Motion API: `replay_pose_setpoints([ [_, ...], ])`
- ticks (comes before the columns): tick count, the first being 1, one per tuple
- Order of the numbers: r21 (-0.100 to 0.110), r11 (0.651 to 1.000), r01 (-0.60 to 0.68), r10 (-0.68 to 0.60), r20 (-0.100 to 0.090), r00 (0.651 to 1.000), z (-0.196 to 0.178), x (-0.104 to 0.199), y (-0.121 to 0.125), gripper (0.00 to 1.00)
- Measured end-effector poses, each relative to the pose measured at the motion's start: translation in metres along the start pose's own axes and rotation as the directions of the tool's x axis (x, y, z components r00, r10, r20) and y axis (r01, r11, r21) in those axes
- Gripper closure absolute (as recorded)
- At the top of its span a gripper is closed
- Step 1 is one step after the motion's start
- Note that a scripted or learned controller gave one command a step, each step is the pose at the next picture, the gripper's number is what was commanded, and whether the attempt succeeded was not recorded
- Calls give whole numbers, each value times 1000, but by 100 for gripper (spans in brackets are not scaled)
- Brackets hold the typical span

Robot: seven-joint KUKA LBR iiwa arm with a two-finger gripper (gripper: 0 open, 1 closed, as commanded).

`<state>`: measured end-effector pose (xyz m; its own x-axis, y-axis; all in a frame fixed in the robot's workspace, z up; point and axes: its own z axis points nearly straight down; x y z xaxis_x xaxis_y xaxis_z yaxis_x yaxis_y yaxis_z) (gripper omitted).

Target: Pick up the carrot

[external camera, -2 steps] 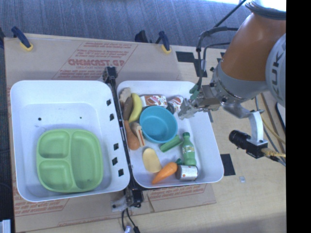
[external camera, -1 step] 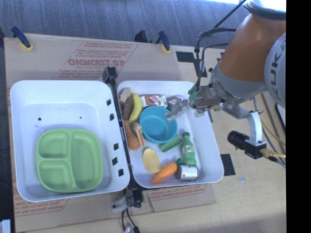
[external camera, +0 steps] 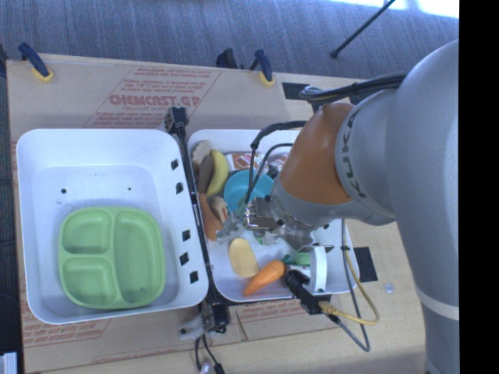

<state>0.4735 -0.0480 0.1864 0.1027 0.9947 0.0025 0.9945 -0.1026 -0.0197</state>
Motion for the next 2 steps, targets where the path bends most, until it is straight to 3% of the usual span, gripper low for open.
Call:
replay_pose_setpoints([
  [1, -6, 975, 222, -222, 3, 975, 41, -55, 8, 0],
  [2, -5, 784, 620, -620, 5, 784, 94, -63, 10, 0],
])
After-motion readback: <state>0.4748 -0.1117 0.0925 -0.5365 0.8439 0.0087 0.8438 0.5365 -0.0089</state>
